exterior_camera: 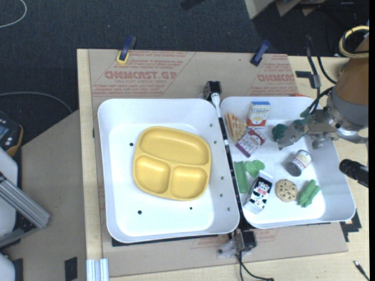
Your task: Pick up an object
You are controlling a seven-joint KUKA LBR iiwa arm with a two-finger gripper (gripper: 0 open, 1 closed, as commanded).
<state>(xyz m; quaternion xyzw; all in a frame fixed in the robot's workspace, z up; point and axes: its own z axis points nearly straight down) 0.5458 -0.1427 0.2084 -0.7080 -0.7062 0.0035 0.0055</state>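
Note:
The right bin (334, 206) holds several small objects. A small white and orange carton (258, 113) stands at the back, with a waffle-like piece (234, 125) and a maroon packet (250, 142) to its left. A dark green toy (283, 133) lies mid-bin, and a small can (299, 161) sits just in front of it. Nearer the front are a cookie (285, 189), a green vegetable (309, 193), a green leafy piece (248, 171) and a black and white carton (259, 194). My gripper (314, 132) hangs low over the bin's right side, right beside the dark green toy.
The left bin (117, 215) holds a yellow divided plate (172, 162). A black divider strip (224, 139) runs between the bins. The arm (353, 92) enters from the right above the right bin's far corner. Clamps (124, 50) sit on the cardboard's back edge.

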